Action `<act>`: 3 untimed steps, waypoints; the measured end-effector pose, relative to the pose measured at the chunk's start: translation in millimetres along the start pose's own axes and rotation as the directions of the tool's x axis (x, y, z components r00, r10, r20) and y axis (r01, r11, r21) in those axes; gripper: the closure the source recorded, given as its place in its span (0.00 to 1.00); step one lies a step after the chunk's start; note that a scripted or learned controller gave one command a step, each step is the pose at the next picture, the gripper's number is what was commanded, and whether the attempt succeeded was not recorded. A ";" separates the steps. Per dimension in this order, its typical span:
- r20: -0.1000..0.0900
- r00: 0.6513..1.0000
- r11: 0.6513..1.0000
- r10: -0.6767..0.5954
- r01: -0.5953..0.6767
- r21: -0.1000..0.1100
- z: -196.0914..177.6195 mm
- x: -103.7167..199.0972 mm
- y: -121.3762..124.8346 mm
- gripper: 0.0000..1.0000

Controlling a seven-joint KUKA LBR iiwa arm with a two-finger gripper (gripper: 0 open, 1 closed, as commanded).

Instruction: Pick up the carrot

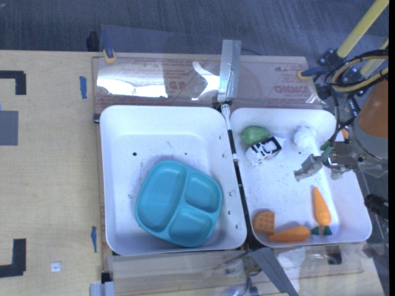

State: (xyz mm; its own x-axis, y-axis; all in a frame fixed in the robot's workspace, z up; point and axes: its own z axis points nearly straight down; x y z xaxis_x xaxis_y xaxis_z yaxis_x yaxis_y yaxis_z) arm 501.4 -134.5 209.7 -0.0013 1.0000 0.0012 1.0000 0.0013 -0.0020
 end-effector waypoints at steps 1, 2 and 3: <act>0.001 0.989 0.989 0.147 -0.147 0.006 78.6 -55.8 -24.8 0.00; -0.003 0.992 0.992 0.129 -0.129 -0.004 114.3 -63.4 -20.0 0.00; -0.001 0.991 0.991 0.131 -0.131 -0.004 105.5 -63.8 -20.4 1.00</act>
State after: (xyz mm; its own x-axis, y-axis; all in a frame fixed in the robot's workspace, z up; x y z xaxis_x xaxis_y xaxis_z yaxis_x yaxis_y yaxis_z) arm 480.9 -198.2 104.1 0.1293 0.9916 0.0021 0.9916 -0.1293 0.0017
